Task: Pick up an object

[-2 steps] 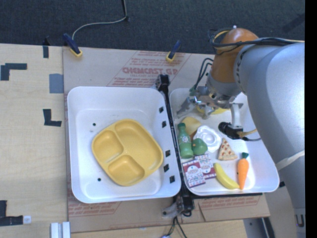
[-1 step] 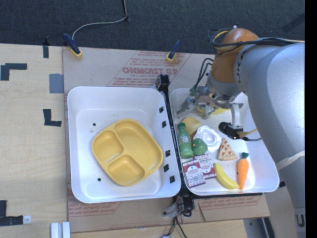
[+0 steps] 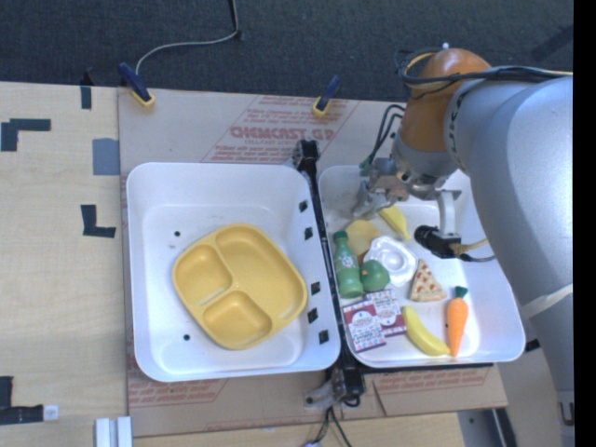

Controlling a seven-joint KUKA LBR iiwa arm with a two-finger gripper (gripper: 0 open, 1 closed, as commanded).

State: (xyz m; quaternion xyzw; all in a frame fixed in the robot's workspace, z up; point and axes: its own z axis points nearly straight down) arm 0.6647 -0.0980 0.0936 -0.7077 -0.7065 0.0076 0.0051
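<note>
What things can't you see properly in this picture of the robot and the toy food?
- The end effector in the camera view: small and dark against the white right bin, so whether it grips anything cannot be told.
- The small red and white printed packet: its print is too small to read.
- The big grey robot arm: cut off by the right edge.

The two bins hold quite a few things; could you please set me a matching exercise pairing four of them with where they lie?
Things:
1. yellow plate
2. carrot
3. green bottle
4. gripper

Places:
A. far end of the right bin, above the toys
B. left bin
C. near right corner of the right bin, beside the banana
D. right bin, along the divider side

Pairs: 1-B, 2-C, 3-D, 4-A
</note>
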